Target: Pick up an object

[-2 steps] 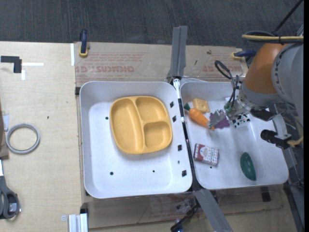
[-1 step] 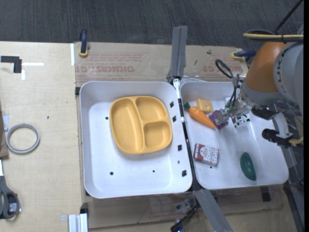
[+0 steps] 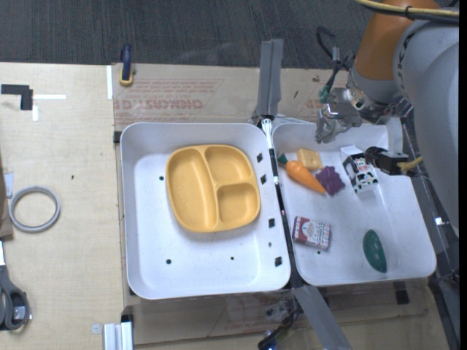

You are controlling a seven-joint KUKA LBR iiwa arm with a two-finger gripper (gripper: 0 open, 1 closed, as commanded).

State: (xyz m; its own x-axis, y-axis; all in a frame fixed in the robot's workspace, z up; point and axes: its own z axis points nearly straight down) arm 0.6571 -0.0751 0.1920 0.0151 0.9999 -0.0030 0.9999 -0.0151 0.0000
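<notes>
My gripper [image 3: 326, 131] hangs over the back left corner of the right bin [image 3: 408, 268], with nothing visible in it. Just in front of it lie a pale yellow block [image 3: 309, 157], an orange carrot [image 3: 305, 176] and a small purple thing [image 3: 332, 180], close together. A red and white box [image 3: 311, 232] lies nearer the front of that bin. A dark green oval thing [image 3: 374, 250] rests at the front right. In the left bin [image 3: 146, 268] sits a yellow divided plate [image 3: 214, 187].
A metal divider [image 3: 271, 79] runs between the bins at the back. On the wooden bench to the left are a grey tape ring [image 3: 33, 208] and scissors [image 3: 11, 306]. Cardboard [image 3: 182, 97] lies behind the left bin.
</notes>
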